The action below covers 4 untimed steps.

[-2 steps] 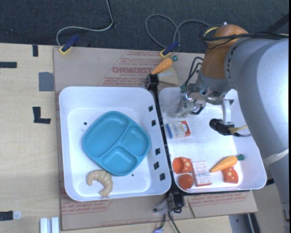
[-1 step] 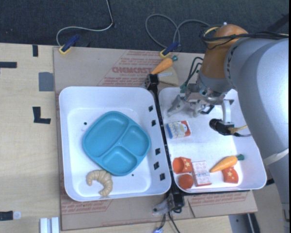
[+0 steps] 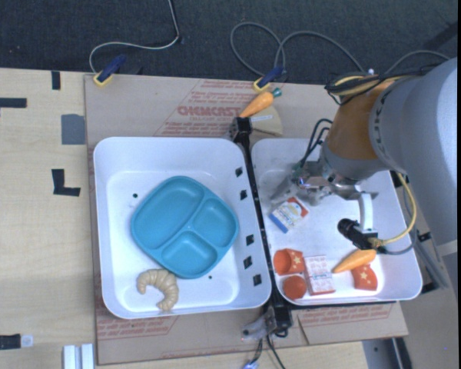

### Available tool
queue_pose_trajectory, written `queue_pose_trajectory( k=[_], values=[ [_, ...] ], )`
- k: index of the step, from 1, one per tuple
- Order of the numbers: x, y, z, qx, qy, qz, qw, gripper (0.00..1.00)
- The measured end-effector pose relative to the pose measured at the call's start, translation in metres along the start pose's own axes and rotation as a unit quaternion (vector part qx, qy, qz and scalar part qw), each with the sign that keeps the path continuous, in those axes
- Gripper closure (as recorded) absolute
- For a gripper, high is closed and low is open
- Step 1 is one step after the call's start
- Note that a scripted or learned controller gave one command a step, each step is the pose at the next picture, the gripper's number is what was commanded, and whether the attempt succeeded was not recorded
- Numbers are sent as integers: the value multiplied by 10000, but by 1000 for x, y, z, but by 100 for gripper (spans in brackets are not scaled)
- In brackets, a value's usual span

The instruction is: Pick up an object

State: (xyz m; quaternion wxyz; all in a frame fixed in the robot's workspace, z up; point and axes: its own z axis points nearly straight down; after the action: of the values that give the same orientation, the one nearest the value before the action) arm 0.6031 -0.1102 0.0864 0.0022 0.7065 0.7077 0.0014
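The arm (image 3: 403,129) reaches in from the right and hangs over the far half of the right bin (image 3: 326,235); its gripper (image 3: 307,183) is low over the white floor there, and whether it is released or clenched cannot be told from this angle; nothing is seen held in it; just beside the gripper, on the side nearer the camera, lies a small packet (image 3: 289,214) in white, blue and red, flat on the bin floor and close to the wall that divides the two bins; along the near edge of the same bin sit a red piece (image 3: 289,261) with a round red piece (image 3: 294,287) just below it, a flat pink packet (image 3: 319,274) beside them, an orange carrot (image 3: 353,260) lying aslant, and another red piece (image 3: 366,279) next to the carrot's thick end; the left bin (image 3: 101,206) holds a blue divided plate (image 3: 184,225) in its middle and a pale croissant (image 3: 159,287) at its near edge, just beside the plate; both bins rest on a cardboard sheet (image 3: 177,114) on the counter (image 3: 31,229); beyond the bins, on the cardboard, a second carrot (image 3: 257,104) lies beside a tan wedge (image 3: 266,124)
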Motion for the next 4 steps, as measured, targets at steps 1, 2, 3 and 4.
queue_pose_trajectory(
  k=[1,2,3,4],
  values=[
    [9,44,2,157,8,33,9999,0],
    [1,55,4,329,93,38,9994,0],
    [-3,55,5,330,101,32,9994,0],
    [-13,12,1,22,3,3,10000,0]
  ],
)
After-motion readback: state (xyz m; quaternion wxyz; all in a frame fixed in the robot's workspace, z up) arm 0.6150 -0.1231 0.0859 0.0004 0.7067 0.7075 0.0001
